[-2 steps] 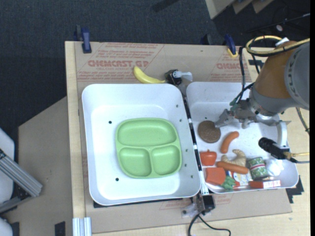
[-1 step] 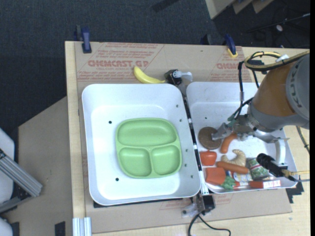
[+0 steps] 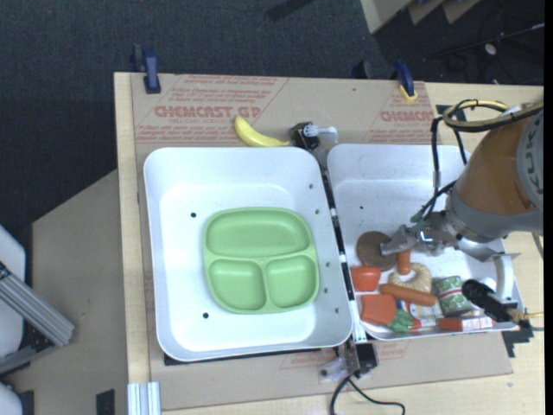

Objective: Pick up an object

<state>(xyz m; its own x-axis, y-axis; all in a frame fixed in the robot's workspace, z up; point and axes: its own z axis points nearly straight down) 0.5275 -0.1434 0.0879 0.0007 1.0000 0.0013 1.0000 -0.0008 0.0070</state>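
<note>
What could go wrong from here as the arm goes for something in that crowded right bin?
1. The toys in the right bin lie packed together: the hot dog, the pretzel and the red block touch or nearly touch, so a grab may catch two things or shove one aside.
2. The gripper sits beside the brown disc, which looks flat and may slip out.
3. The pile hugs the bin's near wall, leaving little room.

Both white bins (image 3: 164, 232) look like smooth plastic with a faint sheen. The green divided tray (image 3: 259, 259) is matt plastic, softly moulded. Beneath them the table (image 3: 259, 102) wears brown printed cardboard (dull, papery) over pale wood. The arm (image 3: 505, 180) shows a glossy orange band on smooth grey casing.
</note>
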